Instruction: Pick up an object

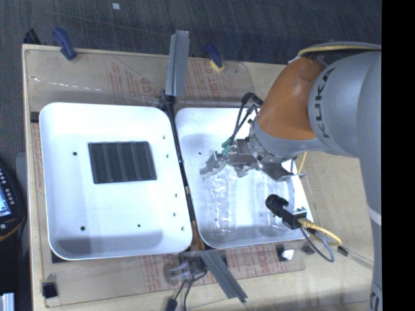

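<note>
The pale wooden bench [97,70] carries everything. The grey metal arm with the orange band [337,102] reaches over a shallow white plastic bin [194,128]. Use this reference bin for every position below.

Directly beside the reference bin sits a second white bin [52,128] of the same smooth-walled, round-cornered form. A dark grey ribbed rectangular panel [122,162] lies flat in the middle of it, well apart from the reference bin. The panel looks stiff and low, so it probably offers little edge to take hold of.

Treat the clear plastic bottle [224,203] as the likeliest thing to pick. It lies on its side on the floor of the reference bin, from near the middle toward the near wall. A second faint see-through shape seems to lie next to it, but the view is too washed out to confirm this.

Expect the bottle to be light, thin-walled, smooth and slippery. It will likely dent under a hard squeeze and roll if nudged. Take hold across the body at mid-length, closing over its narrow width, not along its axis.

The metal tool [214,165] hangs over the middle of the reference bin, at the far end of the bottle. You cannot tell how far it is open, and nothing can be seen in its hold.
</note>
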Controlling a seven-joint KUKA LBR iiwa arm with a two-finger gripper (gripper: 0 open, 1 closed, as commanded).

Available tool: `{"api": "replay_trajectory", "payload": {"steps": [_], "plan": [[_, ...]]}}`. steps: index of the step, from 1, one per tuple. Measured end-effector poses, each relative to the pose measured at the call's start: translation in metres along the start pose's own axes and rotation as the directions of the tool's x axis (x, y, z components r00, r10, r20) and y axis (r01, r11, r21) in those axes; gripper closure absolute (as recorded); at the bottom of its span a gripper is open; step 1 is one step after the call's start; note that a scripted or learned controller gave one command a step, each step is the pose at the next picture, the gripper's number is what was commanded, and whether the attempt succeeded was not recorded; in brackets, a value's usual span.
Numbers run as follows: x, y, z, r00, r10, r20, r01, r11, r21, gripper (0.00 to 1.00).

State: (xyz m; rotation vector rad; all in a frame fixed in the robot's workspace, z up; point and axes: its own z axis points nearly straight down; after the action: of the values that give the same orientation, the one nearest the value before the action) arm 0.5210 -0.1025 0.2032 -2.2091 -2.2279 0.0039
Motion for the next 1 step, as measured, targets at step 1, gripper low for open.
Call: {"api": "replay_trajectory", "payload": {"steps": [1], "plan": [[-0.0340,0.0158,0.1007,1.000,-0.014,0.003,0.014,1.000,-0.007,0.00]]}}
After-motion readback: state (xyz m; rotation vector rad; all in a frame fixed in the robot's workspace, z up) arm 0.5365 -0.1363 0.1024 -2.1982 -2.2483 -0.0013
